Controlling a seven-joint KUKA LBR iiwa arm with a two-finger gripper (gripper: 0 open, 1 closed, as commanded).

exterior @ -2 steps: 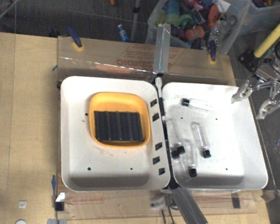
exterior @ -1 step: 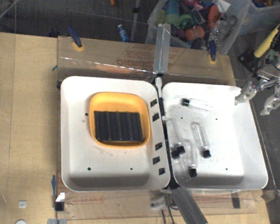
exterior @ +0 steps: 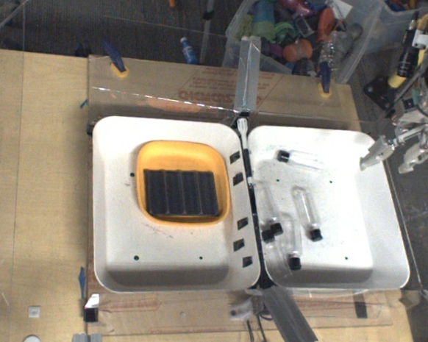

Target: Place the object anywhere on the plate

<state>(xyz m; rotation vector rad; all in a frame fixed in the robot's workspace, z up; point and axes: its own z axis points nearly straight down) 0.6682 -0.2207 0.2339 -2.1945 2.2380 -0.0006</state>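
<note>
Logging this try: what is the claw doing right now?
Claw: hangs over the right bin's far right corner; open or closed cannot be told, and nothing is seen in it.

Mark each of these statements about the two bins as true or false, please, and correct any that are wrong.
1. The yellow plate sits in the left bin. True.
2. A dark ridged block lies on the plate. True.
3. The clear tubes with black caps lie in the left bin. False: they lie in the right bin.
4. The gripper is over the plate. False: it is at the right bin's far right corner, well away from the plate.
5. The gripper holds a tube. False: nothing shows between its fingers.
</note>
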